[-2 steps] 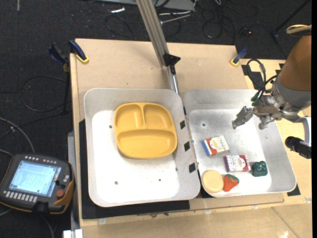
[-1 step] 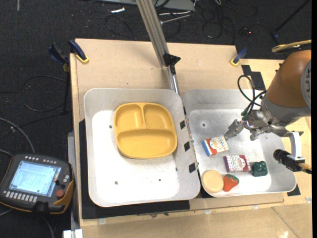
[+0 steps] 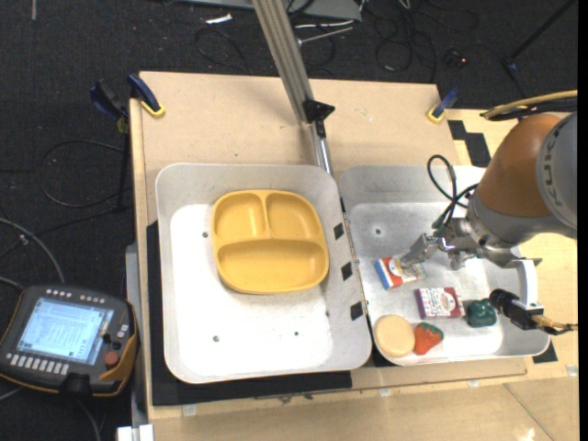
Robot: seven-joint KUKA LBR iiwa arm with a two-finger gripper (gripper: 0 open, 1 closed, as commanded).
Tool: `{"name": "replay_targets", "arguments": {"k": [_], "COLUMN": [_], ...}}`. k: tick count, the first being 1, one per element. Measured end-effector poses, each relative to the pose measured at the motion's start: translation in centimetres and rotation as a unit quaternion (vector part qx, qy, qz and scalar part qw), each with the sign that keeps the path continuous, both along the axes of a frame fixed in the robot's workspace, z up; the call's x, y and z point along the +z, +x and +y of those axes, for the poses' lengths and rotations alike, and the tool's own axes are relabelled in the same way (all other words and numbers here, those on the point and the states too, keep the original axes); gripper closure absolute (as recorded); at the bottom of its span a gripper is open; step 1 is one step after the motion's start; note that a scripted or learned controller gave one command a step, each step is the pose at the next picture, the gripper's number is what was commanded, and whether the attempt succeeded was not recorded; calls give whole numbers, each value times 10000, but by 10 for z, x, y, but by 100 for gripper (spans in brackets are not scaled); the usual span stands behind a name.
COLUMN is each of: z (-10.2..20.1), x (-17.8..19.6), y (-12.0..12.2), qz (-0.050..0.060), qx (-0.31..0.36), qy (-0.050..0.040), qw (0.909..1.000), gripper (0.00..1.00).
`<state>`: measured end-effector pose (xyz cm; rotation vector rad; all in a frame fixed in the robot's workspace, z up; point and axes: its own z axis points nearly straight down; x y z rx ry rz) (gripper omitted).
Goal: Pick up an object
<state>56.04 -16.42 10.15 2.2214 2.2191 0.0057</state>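
A yellow divided tray (image 3: 270, 241) lies in my left bin (image 3: 175, 246), toward its far edge. In the right bin (image 3: 367, 211), a small red-and-white packet (image 3: 395, 273) rests near the middle, and my gripper (image 3: 413, 257) hovers just above its far end; I cannot tell whether I am touching it or how my fingers stand. Along the near edge sit a pale round piece (image 3: 395, 335), a red strawberry-like toy (image 3: 428, 337) touching it, a maroon carton (image 3: 438, 302) just behind, and a dark green object (image 3: 480, 314) toward the near right corner.
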Motion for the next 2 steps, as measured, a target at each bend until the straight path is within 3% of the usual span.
{"name": "replay_targets", "arguments": {"k": [1, 2], "z": [-1, 8], "x": [14, 72], "y": [1, 5], "qz": [-22, -13], "qx": [4, 22], "qy": [-13, -15], "qw": [10000, 10000], "gripper": [100, 100]}}
